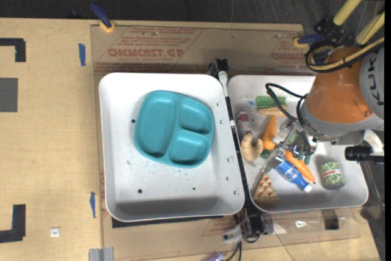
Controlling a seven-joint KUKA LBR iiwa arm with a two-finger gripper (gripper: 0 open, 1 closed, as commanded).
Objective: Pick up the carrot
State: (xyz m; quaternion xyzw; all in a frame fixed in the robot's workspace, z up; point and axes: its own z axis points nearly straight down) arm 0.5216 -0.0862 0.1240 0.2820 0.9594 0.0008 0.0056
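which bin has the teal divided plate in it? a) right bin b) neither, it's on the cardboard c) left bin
c: the teal divided plate lies flat inside the left bin, while the carrot and the other small items sit in the right bin.

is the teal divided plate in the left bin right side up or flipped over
Right side up. The teal plate lies flat in the left bin with its three recessed compartments facing the camera, and nothing in them.
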